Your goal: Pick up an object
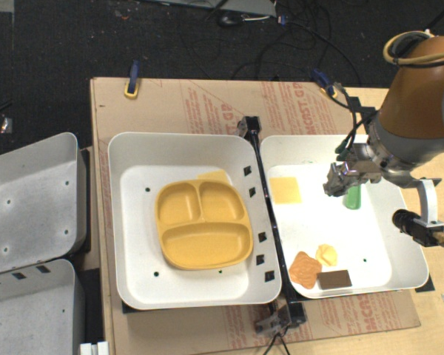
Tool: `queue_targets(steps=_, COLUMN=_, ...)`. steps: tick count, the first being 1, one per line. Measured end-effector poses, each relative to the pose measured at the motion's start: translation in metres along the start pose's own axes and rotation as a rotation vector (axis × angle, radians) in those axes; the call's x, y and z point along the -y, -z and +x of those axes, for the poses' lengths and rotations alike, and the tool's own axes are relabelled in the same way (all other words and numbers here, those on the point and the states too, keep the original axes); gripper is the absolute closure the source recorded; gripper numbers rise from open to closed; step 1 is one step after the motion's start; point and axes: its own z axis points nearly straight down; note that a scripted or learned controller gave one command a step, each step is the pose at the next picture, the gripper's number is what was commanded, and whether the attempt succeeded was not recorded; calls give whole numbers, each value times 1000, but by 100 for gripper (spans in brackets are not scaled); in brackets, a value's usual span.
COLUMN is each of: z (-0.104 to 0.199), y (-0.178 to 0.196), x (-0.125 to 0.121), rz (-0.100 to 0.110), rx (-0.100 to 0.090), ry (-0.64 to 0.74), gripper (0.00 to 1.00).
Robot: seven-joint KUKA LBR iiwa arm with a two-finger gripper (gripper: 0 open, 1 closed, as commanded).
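The gripper (341,183) hangs over the right bin (377,279), in its upper middle part. A green object (352,197) shows just beside and under the fingers, partly hidden by them; I cannot tell whether it is held. A pale yellow square slice (285,190) lies to the gripper's left in the same bin. Near the bin's front edge lie an orange piece (305,270), a small yellow piece (326,254) and a brown block (334,279).
The left bin (133,272) holds a yellow divided plate (204,223) with a pale yellow slice (214,176) sticking out behind it. A black divider (263,198) runs between the bins. White trays (29,198) lie at far left.
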Motion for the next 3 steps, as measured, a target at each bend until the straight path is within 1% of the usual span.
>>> queue_targets(steps=1, z=54, y=-17, x=9, rz=1, rx=0, ry=0, gripper=100)
queue_targets(steps=2, z=111, y=-11, x=24, rz=1, rx=0, ry=1, gripper=100)
queue_targets(steps=3, z=161, y=-9, x=29, rz=0, rx=1, ry=1, gripper=100)
